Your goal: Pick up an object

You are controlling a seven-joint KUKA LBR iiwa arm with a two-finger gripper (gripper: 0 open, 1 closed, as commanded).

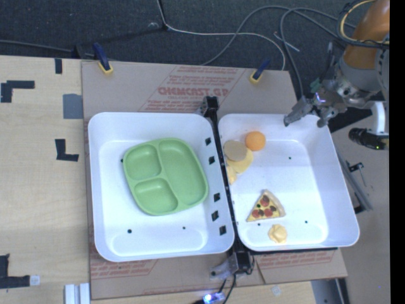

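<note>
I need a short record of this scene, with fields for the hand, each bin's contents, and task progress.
hand: the two-finger hand is open, above the right bin's far right corner, holding nothing
left bin: shallow white plastic bin holds a green three-compartment plastic tray
right bin: shallow white plastic bin holds a small orange ball, a tan round disc over a pale yellow piece, a toy pizza slice, a small yellow lump
progress: nothing picked up yet

Divided tray (166,176) in left bin (101,233); pizza slice (266,206) in right bin (335,189).
</note>
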